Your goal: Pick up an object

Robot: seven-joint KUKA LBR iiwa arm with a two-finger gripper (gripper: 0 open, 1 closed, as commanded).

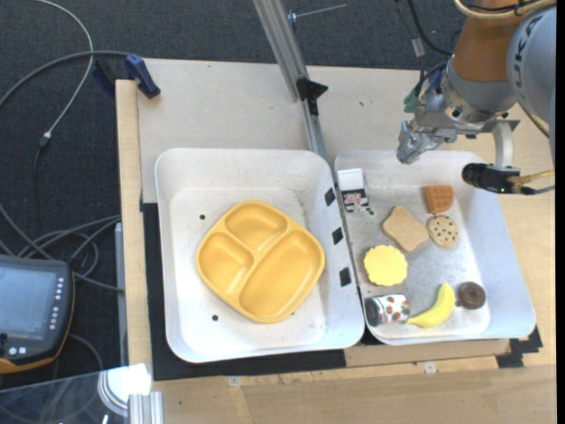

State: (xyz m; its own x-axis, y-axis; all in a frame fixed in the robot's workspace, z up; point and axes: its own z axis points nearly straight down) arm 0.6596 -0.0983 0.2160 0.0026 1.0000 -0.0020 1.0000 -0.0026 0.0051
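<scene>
My gripper (411,147) hangs over the back edge of the right bin (508,272), above the bench, with nothing visible between its fingers. Below it in that bin lie a slice of toast (405,229), a small waffle (437,198), a chocolate-chip cookie (442,230), a round yellow scalloped piece (386,265), a banana (435,307), a chocolate donut (471,295) and a small patterned can (387,308) on its side. The waffle is the nearest of these to the gripper.
The left bin (177,193) holds a yellow divided plate (259,260). A white card (351,184) leans at the right bin's back left corner. A slanted metal pole (287,51) crosses the bench behind the bins. Cables and a tablet (31,307) lie on the floor at the left.
</scene>
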